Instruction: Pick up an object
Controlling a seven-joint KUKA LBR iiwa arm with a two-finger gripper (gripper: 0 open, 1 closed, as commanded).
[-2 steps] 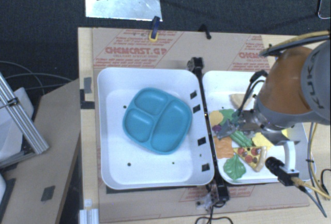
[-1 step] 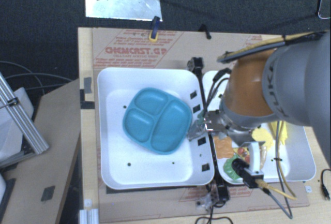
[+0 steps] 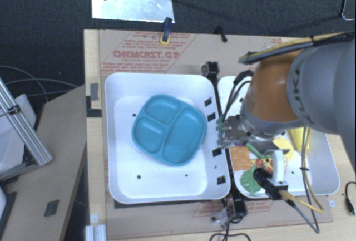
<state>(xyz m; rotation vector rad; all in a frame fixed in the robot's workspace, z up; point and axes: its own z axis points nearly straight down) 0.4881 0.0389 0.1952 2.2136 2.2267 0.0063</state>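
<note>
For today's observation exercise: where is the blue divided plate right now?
The blue divided plate lies in the left white bin, near its middle, left of the arm.

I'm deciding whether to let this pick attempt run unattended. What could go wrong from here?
1. The arm hangs low over the right bin, where an orange piece, a green item and a yellow item crowd together, so a grasp may catch two things or none.
2. The gripper sits near the wall between the bins and may strike it.
</note>
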